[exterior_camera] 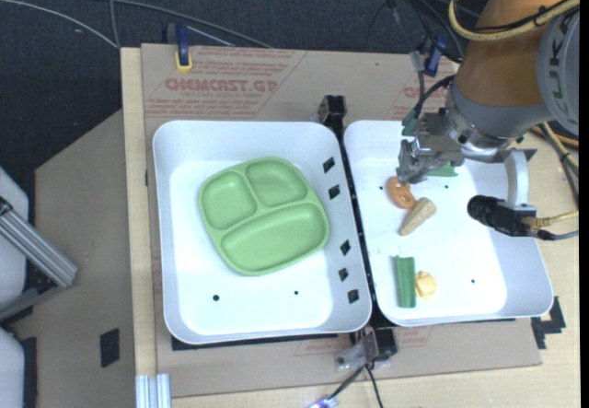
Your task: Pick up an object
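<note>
One orange piece (pixel 400 193) just below the gripper (pixel 416 167), grip state unclear.

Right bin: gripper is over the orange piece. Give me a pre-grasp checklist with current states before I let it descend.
1. Gripper lined up with the orange piece: ok, it hangs just above and beside it.
2. Orange piece free of neighbours: not ok, the tan wedge lies right against it.
3. Finger opening: cannot tell.
4. Green stick and yellow piece out of the way: ok, both lie near the front of the right bin.
5. Nothing held yet: cannot tell.
6. Green divided plate lies in the left bin: ok.
</note>
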{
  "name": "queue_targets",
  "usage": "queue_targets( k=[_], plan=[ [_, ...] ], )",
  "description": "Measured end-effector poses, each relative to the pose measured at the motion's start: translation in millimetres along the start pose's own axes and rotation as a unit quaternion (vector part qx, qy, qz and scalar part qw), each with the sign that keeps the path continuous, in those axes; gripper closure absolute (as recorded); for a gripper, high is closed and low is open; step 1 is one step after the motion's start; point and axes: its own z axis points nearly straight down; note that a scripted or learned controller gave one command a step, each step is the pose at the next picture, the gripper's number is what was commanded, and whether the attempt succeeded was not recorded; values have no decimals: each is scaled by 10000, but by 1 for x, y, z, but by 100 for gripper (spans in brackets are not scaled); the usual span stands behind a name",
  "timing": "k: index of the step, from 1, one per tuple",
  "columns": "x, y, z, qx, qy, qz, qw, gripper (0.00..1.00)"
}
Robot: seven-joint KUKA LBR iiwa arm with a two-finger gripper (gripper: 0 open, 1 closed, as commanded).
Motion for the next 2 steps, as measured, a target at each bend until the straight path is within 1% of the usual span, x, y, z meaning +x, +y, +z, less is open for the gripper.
queue_targets(
  k=[1,2],
  plan=[
    [51,4,0,-8,-7,6,10000,100],
    [92,10,18,12,-6,13,10000,100]
  ],
)
